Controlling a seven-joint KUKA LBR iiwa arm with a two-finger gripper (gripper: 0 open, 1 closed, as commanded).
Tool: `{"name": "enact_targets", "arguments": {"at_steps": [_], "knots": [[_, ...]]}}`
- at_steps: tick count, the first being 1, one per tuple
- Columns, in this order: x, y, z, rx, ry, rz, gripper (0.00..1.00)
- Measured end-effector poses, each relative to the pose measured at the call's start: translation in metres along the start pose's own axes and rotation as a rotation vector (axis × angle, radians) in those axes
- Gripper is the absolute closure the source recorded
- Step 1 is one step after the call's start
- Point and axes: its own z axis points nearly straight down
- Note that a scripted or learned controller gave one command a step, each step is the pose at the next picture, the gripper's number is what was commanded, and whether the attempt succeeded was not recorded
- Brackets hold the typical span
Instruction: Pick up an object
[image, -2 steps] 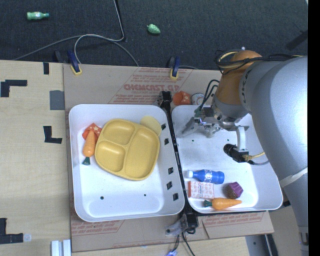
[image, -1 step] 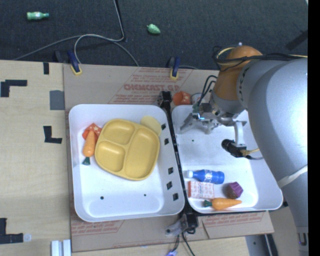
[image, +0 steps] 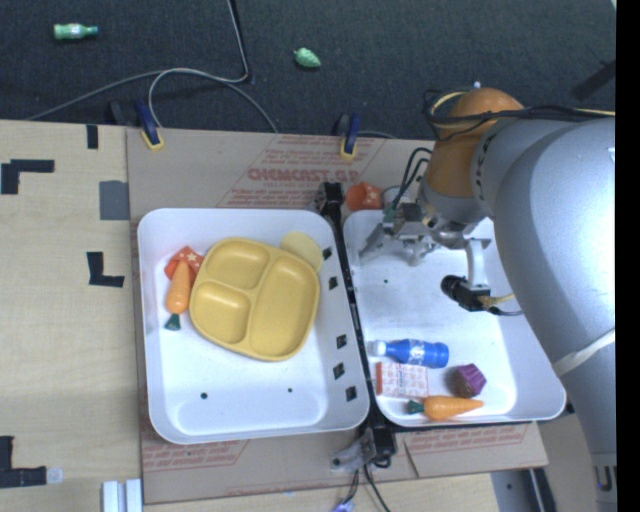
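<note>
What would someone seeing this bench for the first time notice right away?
Probably the big yellow divided plate filling much of the left bin, with a toy carrot tucked against its left side. Next, the bulky grey arm sweeping in from the right, its gripper hanging over the far end of the right bin. Near that bin's front edge lie a blue bottle, a second carrot and a small purple item.

My table (image: 60, 330) carries a brown cardboard sheet (image: 250, 170), clipped at its far edge by two clamps (image: 150, 130). On the cardboard sit two white bins side by side: one (image: 520, 390) beneath my gripper (image: 400, 238), the other (image: 160, 400) to its left.
</note>
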Motion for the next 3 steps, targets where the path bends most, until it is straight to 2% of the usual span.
{"name": "enact_targets", "arguments": {"at_steps": [1,2,3], "knots": [[0.001,-0.029,-0.001,-0.001,0.000,0.000,0.00],[0.002,0.002,0.000,-0.001,0.001,-0.001,0.00],[0.002,0.002,-0.010,-0.002,-0.001,-0.002,1.00]]}}
